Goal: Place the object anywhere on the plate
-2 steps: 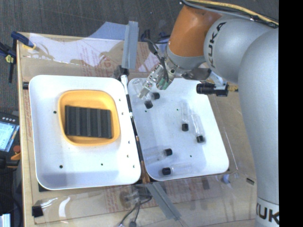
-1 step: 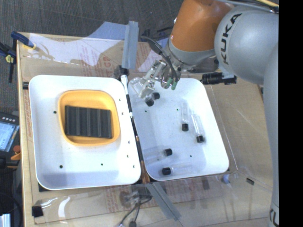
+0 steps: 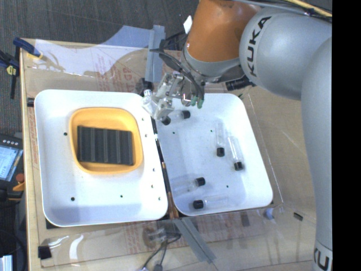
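Partly blurred pincer; clear vials hard to discern.

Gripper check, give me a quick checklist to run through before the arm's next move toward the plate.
1. Yellow plate sits in the left bin: ok.
2. Room on the plate beside the dark grooved insert: ok.
3. Gripper holds an object: cannot tell.
4. Clear vials lie in the right bin: ok.
5. Gripper is over the plate: not ok, it hangs at the right bin's upper left corner.
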`<state>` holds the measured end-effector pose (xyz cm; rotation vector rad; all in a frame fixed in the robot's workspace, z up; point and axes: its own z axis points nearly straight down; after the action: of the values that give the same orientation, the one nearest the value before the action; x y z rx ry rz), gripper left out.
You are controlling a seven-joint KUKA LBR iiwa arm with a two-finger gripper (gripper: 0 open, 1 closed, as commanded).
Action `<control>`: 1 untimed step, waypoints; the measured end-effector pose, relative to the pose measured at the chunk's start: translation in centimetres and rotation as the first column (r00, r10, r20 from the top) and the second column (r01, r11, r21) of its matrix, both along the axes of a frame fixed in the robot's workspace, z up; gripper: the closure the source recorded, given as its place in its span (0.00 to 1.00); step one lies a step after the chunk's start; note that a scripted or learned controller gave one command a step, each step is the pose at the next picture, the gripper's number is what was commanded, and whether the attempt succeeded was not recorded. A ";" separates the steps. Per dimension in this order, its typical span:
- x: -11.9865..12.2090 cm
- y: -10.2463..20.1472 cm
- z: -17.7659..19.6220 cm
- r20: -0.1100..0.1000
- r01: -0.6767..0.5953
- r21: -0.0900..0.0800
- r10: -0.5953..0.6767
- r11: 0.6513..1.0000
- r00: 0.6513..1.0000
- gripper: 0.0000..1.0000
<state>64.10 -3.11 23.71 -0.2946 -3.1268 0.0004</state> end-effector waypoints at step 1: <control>0.0 0.0 0.0 0.000 0.000 0.000 0.000 1.000 1.000 0.00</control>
<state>64.10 -3.12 23.72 -0.2950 -3.1271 0.0009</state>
